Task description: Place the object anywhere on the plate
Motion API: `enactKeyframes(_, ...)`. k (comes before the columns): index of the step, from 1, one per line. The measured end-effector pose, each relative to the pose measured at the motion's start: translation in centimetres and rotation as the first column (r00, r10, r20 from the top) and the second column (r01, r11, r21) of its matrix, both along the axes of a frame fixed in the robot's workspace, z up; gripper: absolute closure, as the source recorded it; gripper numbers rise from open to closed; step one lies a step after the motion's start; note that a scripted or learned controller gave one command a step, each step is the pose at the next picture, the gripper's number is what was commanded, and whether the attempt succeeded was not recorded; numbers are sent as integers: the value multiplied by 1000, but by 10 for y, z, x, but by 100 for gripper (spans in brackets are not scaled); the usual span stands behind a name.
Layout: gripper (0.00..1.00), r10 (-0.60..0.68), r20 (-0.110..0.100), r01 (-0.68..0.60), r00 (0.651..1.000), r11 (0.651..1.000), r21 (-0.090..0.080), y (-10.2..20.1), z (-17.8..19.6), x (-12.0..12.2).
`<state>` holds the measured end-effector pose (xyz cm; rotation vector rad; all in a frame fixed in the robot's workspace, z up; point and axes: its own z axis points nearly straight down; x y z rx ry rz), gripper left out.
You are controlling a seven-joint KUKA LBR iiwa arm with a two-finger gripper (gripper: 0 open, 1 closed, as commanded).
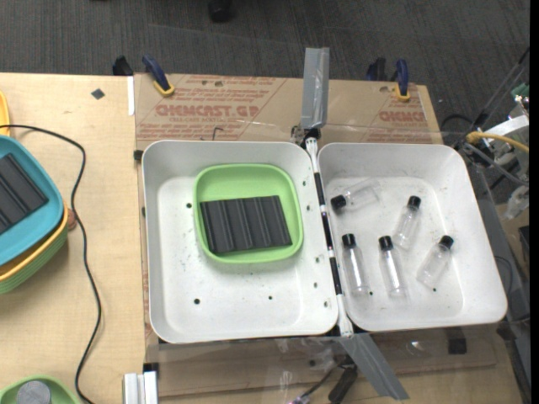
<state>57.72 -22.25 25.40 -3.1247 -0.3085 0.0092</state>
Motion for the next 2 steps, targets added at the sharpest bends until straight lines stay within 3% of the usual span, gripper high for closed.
enactKeyframes(1,0,1,0,-1,1000,1000,0,0,-8,-2)
enactKeyframes(2,0,2,3,-2,1000,1000,-1,0,21,-15)
